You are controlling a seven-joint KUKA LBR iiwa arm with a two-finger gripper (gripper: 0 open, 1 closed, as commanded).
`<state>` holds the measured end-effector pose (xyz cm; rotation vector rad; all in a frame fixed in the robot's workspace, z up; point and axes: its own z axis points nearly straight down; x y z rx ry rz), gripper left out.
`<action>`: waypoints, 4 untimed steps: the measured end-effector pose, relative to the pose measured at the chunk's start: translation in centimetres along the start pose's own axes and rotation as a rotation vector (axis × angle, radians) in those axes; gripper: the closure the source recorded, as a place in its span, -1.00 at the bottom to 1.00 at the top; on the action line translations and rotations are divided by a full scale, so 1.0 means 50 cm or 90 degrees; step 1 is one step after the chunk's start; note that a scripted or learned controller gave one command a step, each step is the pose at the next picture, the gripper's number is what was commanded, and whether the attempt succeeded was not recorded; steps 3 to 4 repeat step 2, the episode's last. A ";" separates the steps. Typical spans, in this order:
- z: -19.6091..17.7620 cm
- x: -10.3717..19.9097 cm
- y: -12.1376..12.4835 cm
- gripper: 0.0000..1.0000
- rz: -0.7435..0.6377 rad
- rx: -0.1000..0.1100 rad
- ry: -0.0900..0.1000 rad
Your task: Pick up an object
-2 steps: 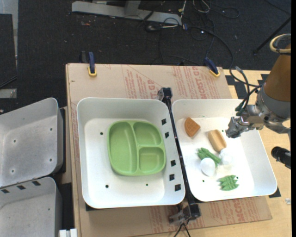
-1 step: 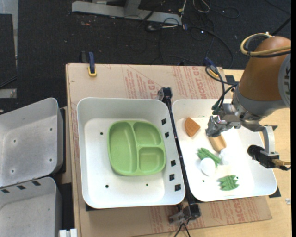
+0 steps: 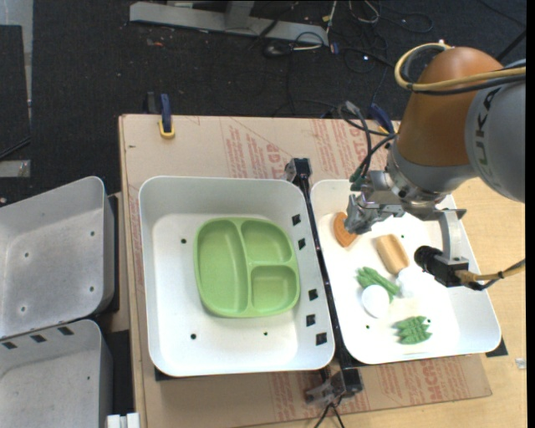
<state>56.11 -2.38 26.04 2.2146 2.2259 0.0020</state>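
Pincer [image 3: 358, 219] hovered over orange piece [image 3: 343, 231] at right bin's [image 3: 468, 334] far-left; finger spread could not be told. Piece judged light, stiff, smooth; best taken across its narrow width.

A robotics lab: clamped board [image 3: 251, 142], cables [image 3: 351, 25] across dark floor.

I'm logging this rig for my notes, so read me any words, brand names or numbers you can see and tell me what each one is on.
"UK": grey arm, large dark letters cut off at the frame edge, upper right.
Red printing on the brown board under the bins: turned away from the camera and too faint to read.
Green divided plate: no text visible.
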 end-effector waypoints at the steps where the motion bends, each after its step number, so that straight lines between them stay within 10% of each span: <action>1: -0.002 0.090 0.029 1.00 -0.001 0.000 0.000; 2: 0.010 0.206 0.055 1.00 -0.001 0.000 0.000; 4: 0.010 0.206 0.055 1.00 -0.001 0.000 0.000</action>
